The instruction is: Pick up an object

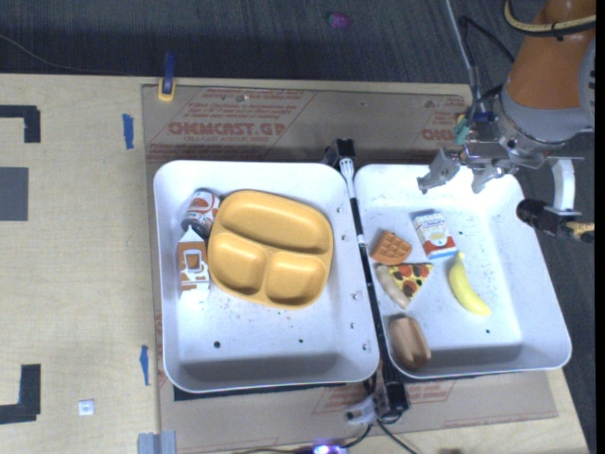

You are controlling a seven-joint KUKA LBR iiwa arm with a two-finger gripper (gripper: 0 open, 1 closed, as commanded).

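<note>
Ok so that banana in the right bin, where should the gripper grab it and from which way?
Probably across the middle of the banana, coming straight down from above. It lies flat on the floor of the right bin, long and narrow, with bare space on both long sides, so the gripper could close across its width. The ends taper and may slip.

One fixed camera overhead, slanting down on both bins (284,367).
</note>
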